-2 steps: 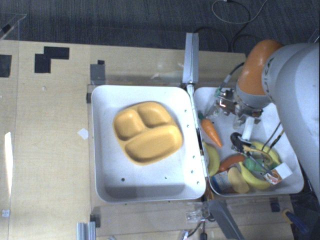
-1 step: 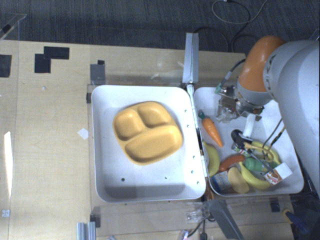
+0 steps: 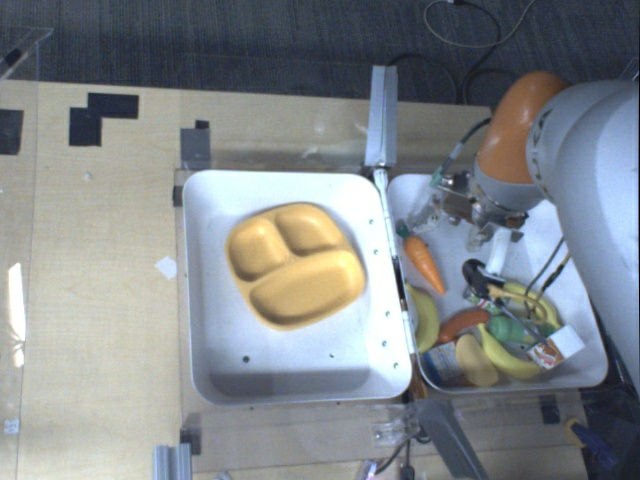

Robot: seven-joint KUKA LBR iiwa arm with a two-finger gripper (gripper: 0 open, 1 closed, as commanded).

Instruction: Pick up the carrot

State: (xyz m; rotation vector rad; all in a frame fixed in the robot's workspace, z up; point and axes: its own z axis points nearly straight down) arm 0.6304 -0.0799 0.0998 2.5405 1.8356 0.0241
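Carrot point(image 3: 423, 260) hugs the right bin's point(image 3: 590, 368) wall; you risk the end effector point(image 3: 468, 213), grip state unclear, clipping it.

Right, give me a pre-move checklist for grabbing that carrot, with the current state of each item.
1. Carrot located, in the right bin near its left wall: ok.
2. Carrot exposed from above, nothing lying on it: ok.
3. Gripper close to the carrot, up and to its right: ok.
4. Gripper centred over the carrot: not ok, it sits off to one side.
5. Gripper free of any object: cannot tell.
6. Room around the carrot: ok on most sides, though a banana lies just below its tip.
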